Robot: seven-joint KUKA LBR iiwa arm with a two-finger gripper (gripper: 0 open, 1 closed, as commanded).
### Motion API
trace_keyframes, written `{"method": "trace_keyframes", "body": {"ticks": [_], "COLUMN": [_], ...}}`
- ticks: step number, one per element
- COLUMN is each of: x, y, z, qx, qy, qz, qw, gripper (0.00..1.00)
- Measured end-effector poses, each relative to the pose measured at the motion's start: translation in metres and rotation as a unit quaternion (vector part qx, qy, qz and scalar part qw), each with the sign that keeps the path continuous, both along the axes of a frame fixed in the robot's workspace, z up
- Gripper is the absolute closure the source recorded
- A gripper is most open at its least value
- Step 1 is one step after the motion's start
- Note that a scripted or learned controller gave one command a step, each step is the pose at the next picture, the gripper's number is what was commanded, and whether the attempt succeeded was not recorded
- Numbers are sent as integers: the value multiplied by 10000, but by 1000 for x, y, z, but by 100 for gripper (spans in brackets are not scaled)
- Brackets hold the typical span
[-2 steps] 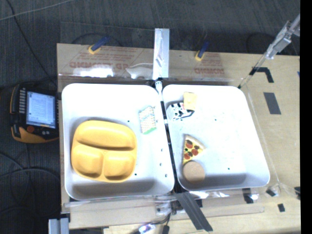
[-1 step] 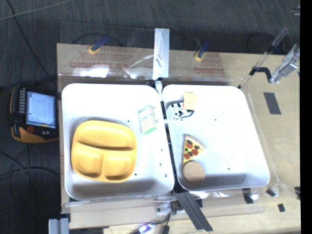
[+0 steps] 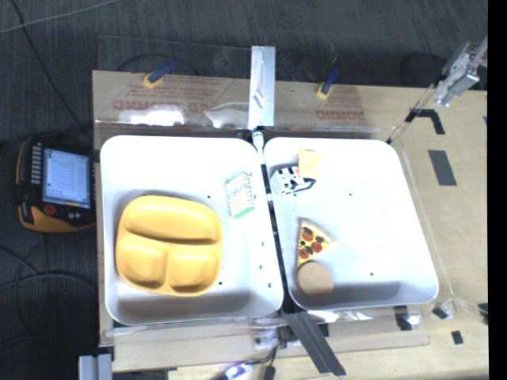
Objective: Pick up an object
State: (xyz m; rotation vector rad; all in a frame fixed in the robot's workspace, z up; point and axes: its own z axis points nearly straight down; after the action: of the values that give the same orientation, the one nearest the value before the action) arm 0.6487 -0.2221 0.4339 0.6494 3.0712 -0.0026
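The right bin (image 3: 412,212) holds a toy pizza slice (image 3: 312,241) near its left wall, with a round brown disc (image 3: 315,277) just in front of it. Farther back in that bin lie a pale yellow block (image 3: 308,161) and a small black-and-white piece (image 3: 290,182), touching each other. In the left bin (image 3: 158,157) a large yellow divided plate (image 3: 169,242) fills the front left. A small green-and-white packet (image 3: 239,194) lies by that bin's right wall.
A grey divider (image 3: 271,212) runs between the bins, and a metal upright (image 3: 262,85) stands behind them. A handheld pendant with a screen (image 3: 57,182) sits off the bench's left side. A pale metal fitting (image 3: 461,74) juts in at the top right.
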Motion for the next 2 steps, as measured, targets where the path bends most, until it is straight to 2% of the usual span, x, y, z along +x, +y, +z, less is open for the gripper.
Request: {"method": "trace_keyframes", "body": {"ticks": [1, 2], "x": [10, 12], "y": [0, 0], "z": [0, 1], "qx": [-2, -2], "qy": [-4, -4], "qz": [1379, 2335], "qw": [9904, 9723], "gripper": [100, 100]}}
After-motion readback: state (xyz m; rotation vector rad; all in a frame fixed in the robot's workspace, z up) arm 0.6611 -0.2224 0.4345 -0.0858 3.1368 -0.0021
